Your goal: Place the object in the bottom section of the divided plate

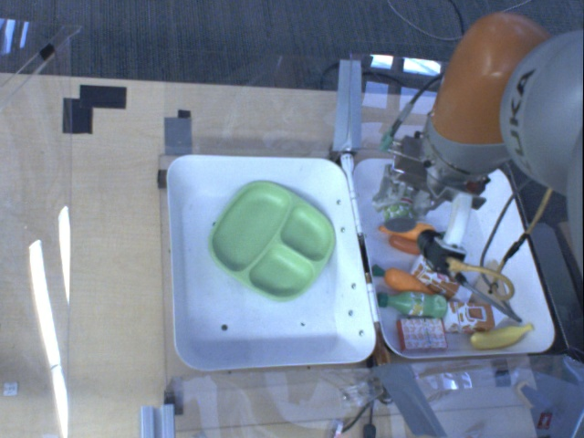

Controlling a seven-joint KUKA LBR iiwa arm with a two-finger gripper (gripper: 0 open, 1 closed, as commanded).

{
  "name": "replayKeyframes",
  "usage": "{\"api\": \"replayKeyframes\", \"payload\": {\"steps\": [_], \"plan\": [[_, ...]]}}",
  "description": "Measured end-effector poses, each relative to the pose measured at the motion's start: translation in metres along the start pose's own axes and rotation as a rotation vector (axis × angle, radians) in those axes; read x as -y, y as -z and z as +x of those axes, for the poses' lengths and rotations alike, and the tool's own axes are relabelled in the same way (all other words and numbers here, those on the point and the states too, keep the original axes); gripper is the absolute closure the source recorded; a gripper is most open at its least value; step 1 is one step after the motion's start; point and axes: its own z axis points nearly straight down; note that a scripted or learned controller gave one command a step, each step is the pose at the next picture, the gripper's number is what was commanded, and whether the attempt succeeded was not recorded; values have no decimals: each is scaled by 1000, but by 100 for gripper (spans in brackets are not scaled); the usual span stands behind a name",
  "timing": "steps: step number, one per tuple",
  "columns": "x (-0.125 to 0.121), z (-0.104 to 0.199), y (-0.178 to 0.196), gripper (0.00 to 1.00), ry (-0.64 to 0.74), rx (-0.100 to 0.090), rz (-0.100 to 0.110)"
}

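Bench carries two white bins side by side. Arm comes in over the far right corner of the bench, with its orange band above the right bin's far edge. Left bin holds just the green plate, roughly central and a bit toward the far edge, lying flat and rotated. Its bottom section faces the bin's near edge. Right bin holds all the loose items, so the task object is somewhere in that pile, well apart from the plate; can't tell which one it is. Gripper hangs over the right bin's far left corner, with a small green item right under it. Can't tell if it's open or closed, or if it's gripping anything. Items: banana near the near right corner, red-white box at the near edge, and a green pack just beyond the box. One carrot lies by the left wall touching the green pack. A second carrot lies just near-side of the gripper.
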Motion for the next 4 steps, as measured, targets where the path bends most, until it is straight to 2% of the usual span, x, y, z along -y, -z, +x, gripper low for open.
{"api": "replayKeyframes", "payload": {"steps": [1,2,3,4], "plan": [[-8,51,-9,100,61,1,1],[-8,51,-9,0,61,1,1],[-9,53,2,100,68,-1,-3],[-14,-73,77,100,69,1,-2]]}}
